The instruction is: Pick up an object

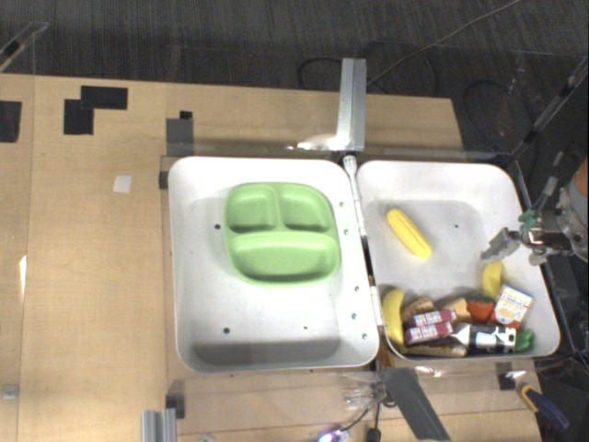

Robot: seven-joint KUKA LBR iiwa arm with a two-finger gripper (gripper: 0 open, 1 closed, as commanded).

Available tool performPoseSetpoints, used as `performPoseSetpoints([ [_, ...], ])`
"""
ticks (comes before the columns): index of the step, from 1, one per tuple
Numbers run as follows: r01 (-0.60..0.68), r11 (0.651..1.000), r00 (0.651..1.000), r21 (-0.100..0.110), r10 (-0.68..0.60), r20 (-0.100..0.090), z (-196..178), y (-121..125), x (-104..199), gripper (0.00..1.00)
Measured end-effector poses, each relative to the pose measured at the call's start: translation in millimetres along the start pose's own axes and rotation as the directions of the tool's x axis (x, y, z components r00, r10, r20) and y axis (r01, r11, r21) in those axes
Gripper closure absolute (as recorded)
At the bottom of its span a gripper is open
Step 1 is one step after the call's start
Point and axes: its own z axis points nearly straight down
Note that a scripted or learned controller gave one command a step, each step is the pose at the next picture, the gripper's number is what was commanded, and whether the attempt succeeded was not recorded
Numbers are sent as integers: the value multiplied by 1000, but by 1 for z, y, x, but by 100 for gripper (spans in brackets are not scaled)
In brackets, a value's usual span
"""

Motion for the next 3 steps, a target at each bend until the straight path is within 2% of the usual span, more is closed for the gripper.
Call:
performPoseSetpoints([
  [1,17,1000,1000,1,-17,0,101,12,14,0],
  [2,-7,1000,1000,-10,7,1,119,69,37,0],
  [3,99,995,995,-10,-99,0,119,111,99,0],
])
